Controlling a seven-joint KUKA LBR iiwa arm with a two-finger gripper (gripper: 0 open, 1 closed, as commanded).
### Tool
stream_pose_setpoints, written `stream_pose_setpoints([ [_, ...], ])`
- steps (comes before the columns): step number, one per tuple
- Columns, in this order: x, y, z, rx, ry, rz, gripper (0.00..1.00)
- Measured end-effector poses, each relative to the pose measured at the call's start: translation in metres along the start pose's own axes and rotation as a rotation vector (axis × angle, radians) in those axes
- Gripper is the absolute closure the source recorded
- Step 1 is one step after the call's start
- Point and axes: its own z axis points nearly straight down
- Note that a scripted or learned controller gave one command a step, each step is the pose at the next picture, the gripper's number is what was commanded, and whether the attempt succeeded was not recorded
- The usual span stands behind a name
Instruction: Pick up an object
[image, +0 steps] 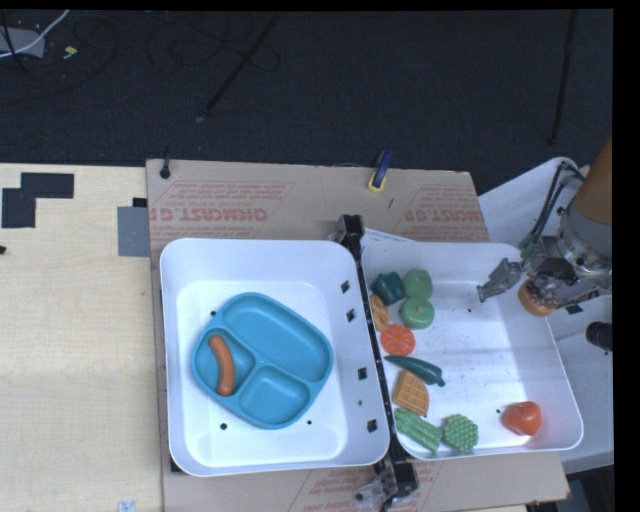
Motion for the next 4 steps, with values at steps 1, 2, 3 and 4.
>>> stream_pose_setpoints([
  [1,-0.001,0.0,0.064,0.007,0.002,-0.001,0.0],
  [2,-0.001,0.003,0.11,0.003,0.012,-0.005,0.0],
  [3,0.006,0.007,0.123,-0.002,0.012,-0.006,0.0],
  [4,0.0,0.007,0.111,-0.011,-0.005,-0.003,1.0],
])
